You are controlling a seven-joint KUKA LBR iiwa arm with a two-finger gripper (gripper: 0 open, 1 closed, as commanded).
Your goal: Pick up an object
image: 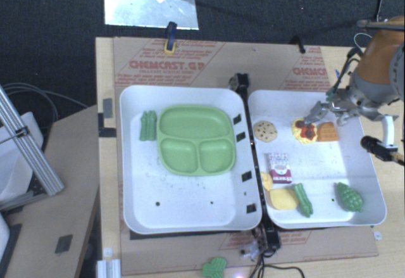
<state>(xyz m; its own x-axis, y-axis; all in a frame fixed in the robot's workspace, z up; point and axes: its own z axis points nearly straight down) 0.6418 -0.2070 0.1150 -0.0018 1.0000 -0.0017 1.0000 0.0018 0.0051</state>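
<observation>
The right bin holds several toy foods: a chocolate-chip cookie, a yellow and red piece, an orange toast slice, a red and white carton, a yellow wedge, a green pickle and a bumpy green vegetable. My gripper reaches in from the right and hangs low over the bin's back part, right at the yellow and red piece. Nothing visibly sits in its grasp.
The left bin holds a green divided plate and a bunch of green beans. A black divider separates the bins. A green toy lies off the bench at the front. A yellow clamp stands at the back.
</observation>
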